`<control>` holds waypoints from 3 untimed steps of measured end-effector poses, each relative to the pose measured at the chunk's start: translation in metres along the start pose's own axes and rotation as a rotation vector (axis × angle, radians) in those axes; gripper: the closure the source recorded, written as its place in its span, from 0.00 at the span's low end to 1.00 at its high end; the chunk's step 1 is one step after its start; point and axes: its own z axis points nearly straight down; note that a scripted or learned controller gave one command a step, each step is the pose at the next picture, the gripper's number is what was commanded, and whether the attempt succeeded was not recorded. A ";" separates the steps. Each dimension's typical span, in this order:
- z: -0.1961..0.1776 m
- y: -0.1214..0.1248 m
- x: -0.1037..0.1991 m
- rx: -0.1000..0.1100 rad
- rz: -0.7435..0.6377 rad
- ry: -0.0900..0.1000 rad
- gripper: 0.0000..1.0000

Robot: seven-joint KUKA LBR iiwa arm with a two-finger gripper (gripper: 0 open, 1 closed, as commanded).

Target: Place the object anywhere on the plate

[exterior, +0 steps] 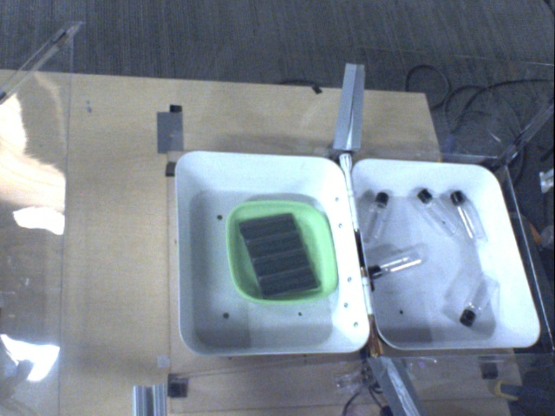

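Camera view: a pale wooden bench carries two shallow white bins side by side. The left bin holds a square green plate, set a little toward 3 o'clock of the bin's middle. A dark ribbed block lies flat on the plate, covering most of its floor, with its long side tilted from 11 o'clock to 5 o'clock.

The right bin holds five clear tubes with black caps, all lying down and apart from one another. One tube is at 10 o'clock of the bin, a second tube at 12 o'clock and a third tube at 1 o'clock. A fourth tube lies at 9 o'clock, its cap just beside the wall shared with the left bin. The fifth tube lies at 5 o'clock.

A grey metal bar stands at 12 o'clock, above the seam between the bins. Dark cables trail on the floor at 1 o'clock.
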 end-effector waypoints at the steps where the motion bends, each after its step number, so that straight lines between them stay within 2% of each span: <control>1: 0.000 0.000 0.004 0.001 0.107 0.000 0.00; 3: 0.000 0.001 0.009 0.001 0.366 0.001 0.00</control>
